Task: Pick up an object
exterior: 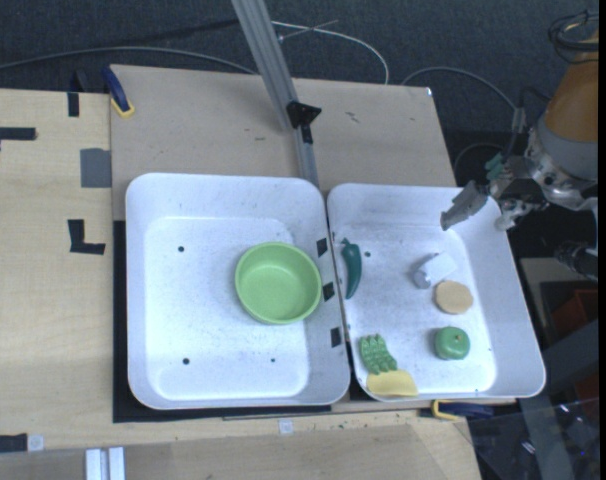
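The task names no particular object; the nearest candidates lie in the right bin point(503, 268), toward its right wall. A small grey-white piece point(429, 269) sits about mid-bin, with a tan round disc point(454, 297) just beside it on the near side and a green round item point(451, 343) further toward the near edge. All three look small, light and rigid, probably plastic play pieces; the disc is low and flat, so a grip across its rim seems the only hold, and smooth surfaces may slip. The green item, apparently taller, looks the easier take, across its width. A dark green pepper-like piece point(351, 267) lies against the left wall, awkward for fingers. A ridged green piece point(375, 352) and a yellow flat piece point(391, 383) crowd the near left corner, touching or nearly so. The left bin point(153, 268) carries a green bowl point(277, 283), stiff, to be taken by the rim. The gripper point(480, 204) stands over the far right corner of the right bin, fingers apparently spread, with nothing between them. Open floor at the bin's centre gives descent room; the right wall runs close by the disc.
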`<move>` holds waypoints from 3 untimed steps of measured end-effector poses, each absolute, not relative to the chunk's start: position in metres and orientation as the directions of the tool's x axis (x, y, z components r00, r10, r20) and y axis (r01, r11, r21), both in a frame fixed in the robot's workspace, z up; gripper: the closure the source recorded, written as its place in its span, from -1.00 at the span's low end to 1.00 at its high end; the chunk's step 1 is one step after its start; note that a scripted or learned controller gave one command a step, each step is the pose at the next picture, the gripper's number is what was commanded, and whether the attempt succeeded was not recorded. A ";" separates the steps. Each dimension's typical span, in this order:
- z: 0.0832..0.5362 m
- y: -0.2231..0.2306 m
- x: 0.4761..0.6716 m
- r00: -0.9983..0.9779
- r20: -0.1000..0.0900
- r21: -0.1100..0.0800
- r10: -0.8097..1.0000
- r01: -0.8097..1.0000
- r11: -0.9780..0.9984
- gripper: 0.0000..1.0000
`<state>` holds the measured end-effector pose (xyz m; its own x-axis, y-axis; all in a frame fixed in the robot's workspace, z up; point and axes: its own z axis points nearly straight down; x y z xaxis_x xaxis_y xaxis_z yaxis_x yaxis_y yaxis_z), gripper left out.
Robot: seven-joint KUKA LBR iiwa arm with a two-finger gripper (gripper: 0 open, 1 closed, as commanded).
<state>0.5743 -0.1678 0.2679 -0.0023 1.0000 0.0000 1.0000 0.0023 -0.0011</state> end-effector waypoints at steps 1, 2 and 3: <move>0.268 -0.168 0.574 -0.002 0.000 -0.001 1.000 1.000 0.002 -1.00; 0.204 -0.165 0.576 -0.002 0.001 -0.008 1.000 1.000 0.002 -1.00; 0.152 -0.175 0.575 0.000 0.000 -0.007 1.000 1.000 0.000 -1.00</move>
